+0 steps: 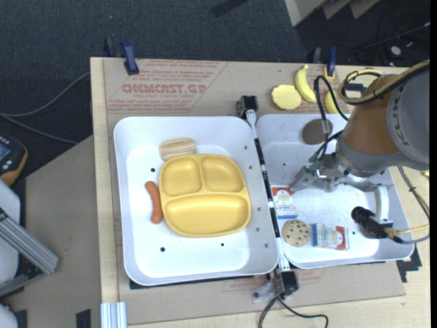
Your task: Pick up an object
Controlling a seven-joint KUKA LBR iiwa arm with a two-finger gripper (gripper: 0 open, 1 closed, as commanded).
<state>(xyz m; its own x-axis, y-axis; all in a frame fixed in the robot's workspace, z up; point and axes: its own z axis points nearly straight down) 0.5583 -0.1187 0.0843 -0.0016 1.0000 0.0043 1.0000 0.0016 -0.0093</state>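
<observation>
The gripper (308,176) hangs low in the right bin (287,132), just above the small carton (282,202), its fingers spread apart with nothing between them. Below the carton lie a cookie (295,232) and a flat packet (330,236). Left of the carton, the other bin (136,251) holds a yellow divided tray (203,195).

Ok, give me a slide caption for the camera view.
KUKA arm's gripper poised over the right bin above a cookie, beside a yellow divided tray in the left bin.

Divided tray (205,195) in left bin (130,183); cookie (295,232) in right bin (287,132).
</observation>
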